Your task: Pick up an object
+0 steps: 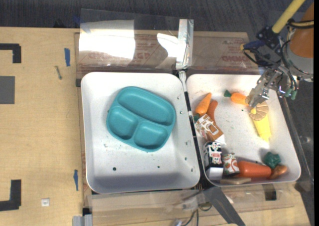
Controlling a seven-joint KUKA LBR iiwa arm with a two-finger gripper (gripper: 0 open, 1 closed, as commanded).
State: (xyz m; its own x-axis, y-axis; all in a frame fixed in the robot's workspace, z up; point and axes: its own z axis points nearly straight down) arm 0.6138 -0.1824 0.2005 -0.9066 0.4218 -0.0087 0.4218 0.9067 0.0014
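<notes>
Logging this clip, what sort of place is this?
Likely a robot grasping test bench: two shallow white bins, a grey robot arm's gripper over toy plastic food, and a teal sectioned tray.

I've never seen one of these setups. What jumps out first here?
A big teal plastic tray with three compartments lies alone in the left white bin. The right white bin is crowded with toy food: orange carrots near its top left and a yellow corn-like piece, just below the arm's tool.

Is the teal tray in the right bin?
No, the teal tray lies in the left bin, while the right bin holds the small toys.
</notes>
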